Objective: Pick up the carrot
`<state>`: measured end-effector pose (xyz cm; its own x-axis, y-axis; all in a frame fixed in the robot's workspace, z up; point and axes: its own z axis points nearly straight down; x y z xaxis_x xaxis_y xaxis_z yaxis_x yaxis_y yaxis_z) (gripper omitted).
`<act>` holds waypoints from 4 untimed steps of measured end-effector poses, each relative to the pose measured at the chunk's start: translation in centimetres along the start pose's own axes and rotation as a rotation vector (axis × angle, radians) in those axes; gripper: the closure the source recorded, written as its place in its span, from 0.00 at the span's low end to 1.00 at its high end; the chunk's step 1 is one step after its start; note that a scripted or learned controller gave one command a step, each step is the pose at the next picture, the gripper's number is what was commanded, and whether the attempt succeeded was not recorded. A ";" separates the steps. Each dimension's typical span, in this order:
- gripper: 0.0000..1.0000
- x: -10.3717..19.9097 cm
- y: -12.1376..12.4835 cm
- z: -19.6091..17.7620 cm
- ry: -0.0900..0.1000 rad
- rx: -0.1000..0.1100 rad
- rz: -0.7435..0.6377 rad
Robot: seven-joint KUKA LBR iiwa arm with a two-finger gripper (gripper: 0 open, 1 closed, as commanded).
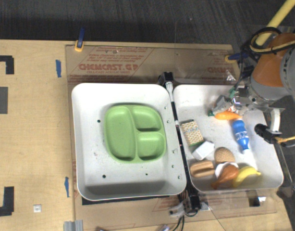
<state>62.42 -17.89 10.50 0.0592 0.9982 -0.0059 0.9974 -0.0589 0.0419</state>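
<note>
A pale wooden tabletop is carrying the two shallow white plastic bins, and beyond its far edge a dark grey carpeted floor is showing. Black angular marks are sitting on the wood at the left, with short strips of blue tape near the bins and a small orange-and-blue clamp at the far edge. Under the bins a clear protective sheet is lying, printed in red with letters that are reading roughly "CHEMCAST GP"; the smaller lines around it are too fine to read.

The left bin is holding a light green divided plastic plate with three compartments. The right bin is holding a blue plastic bottle, a speckled tan packet, a small white block, a round brown bread roll, a toy hot dog bun, a yellow toy banana and an orange-brown rounded piece beside it.

The small orange toy carrot is lying on the floor of the right bin, toward the bin's one o'clock area, just up from the bottle's cap. The grey metal hand is hanging right over it, at about one o'clock from the carrot and very close; whether it is touching cannot be told. How far the hand is opening cannot be told either, and nothing is visibly held.
</note>
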 end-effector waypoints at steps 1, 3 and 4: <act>0.00 1.0 0.6 0.0 -0.016 0.000 0.003; 0.00 1.8 -0.6 0.0 -0.012 -0.003 0.179; 0.00 1.5 -3.7 0.8 0.000 0.016 0.164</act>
<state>58.88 -16.14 9.55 0.2213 0.9752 -0.0007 0.9749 -0.2212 0.0261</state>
